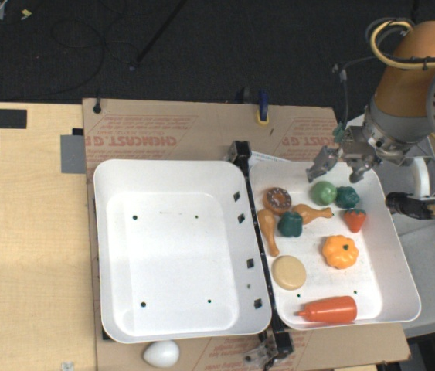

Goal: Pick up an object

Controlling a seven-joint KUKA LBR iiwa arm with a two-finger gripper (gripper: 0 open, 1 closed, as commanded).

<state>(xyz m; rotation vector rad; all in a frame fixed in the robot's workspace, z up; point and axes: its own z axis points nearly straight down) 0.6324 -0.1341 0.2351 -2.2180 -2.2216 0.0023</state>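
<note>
My gripper [338, 168] hangs over the far edge of the right bin [402, 284], its two fingers spread open with nothing between them. Just below it lie a green ball [324, 192] and a dark teal piece [347, 197]. Further into the bin are a chocolate donut [278, 199], a tan drumstick [312, 212], a teal broccoli [290, 224], a red strawberry [355, 219], an orange pumpkin [339, 251], a beige bun [288, 272] and a red-orange sausage [327, 309].
The left bin [109, 207] sits beside the right one, with a black divider [249, 230] between them. A white egg [161, 353] lies on the cardboard in front of the left bin. A blue clamp [263, 107] stands at the back edge.
</note>
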